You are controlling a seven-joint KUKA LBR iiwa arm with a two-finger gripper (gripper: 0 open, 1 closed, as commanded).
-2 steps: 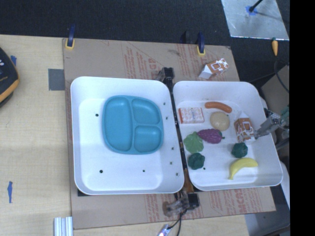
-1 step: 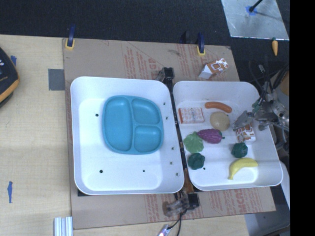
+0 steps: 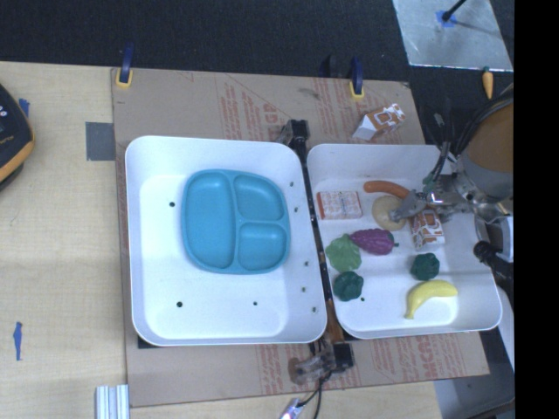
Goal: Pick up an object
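Observation:
The right bin point(image 3: 463, 319) holds several toy foods: an orange sausage point(image 3: 386, 187), a red-and-white cracker box point(image 3: 339, 204), a tan round piece point(image 3: 383, 211), a purple eggplant point(image 3: 374, 241), a light green lettuce point(image 3: 343, 253), two dark green pieces point(image 3: 348, 285) point(image 3: 425, 265), a yellow banana point(image 3: 430, 297) and a small red-and-white carton point(image 3: 428, 230). My gripper point(image 3: 416, 202) hangs low over the bin's upper right part, between the tan piece and the small carton. I see nothing held in it.
The left bin point(image 3: 157, 321) carries a blue divided plate point(image 3: 234, 221). Another small carton point(image 3: 380, 122) lies on the cardboard behind the right bin. A black-and-yellow device point(image 3: 10, 138) sits at the far left. The arm point(image 3: 489, 151) covers the right bin's far right corner.

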